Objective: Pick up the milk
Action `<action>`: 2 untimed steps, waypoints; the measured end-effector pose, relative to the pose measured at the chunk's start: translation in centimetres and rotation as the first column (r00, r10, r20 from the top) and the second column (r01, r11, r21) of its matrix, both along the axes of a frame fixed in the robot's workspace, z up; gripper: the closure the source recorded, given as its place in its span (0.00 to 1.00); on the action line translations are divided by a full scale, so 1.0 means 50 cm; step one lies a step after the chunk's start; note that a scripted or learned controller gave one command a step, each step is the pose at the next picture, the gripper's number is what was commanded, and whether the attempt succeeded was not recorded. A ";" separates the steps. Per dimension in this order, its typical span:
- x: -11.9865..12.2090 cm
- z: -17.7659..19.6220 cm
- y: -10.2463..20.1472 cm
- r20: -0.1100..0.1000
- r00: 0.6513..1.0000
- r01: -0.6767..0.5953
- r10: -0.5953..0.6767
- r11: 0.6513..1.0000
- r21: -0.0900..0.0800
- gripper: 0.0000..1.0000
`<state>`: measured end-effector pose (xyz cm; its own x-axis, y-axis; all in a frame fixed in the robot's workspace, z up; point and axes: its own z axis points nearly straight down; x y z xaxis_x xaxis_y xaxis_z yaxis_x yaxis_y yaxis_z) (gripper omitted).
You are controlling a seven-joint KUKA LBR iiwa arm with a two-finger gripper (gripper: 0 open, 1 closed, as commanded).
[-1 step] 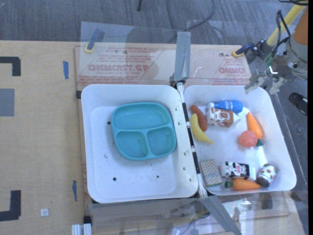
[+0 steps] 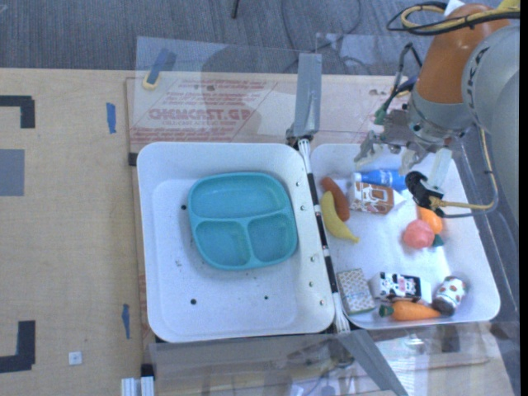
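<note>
Two shallow white bins [image 2: 157, 304] sit side by side on our plywood bench. We log the two-finger gripper [image 2: 402, 145] over the right bin's far end, fingers spread apart and holding nothing. We record the small black-and-white cow-patterned milk carton [image 2: 399, 286] lying near the right bin's front edge, well apart from the gripper, between a checkered packet [image 2: 356, 290] and an orange carrot [image 2: 412, 310]. We note a teal divided plate [image 2: 242, 219] in the left bin.
</note>
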<state>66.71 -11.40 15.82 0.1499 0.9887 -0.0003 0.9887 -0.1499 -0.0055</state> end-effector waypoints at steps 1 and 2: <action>-0.071 -0.058 -0.001 0.019 0.997 0.079 -0.079 0.997 -0.001 0.00; -0.071 -0.072 -0.011 0.046 0.994 0.095 -0.095 0.995 0.003 0.00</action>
<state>63.16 -11.93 12.24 0.2431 0.9700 0.0099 0.9692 -0.2433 0.0395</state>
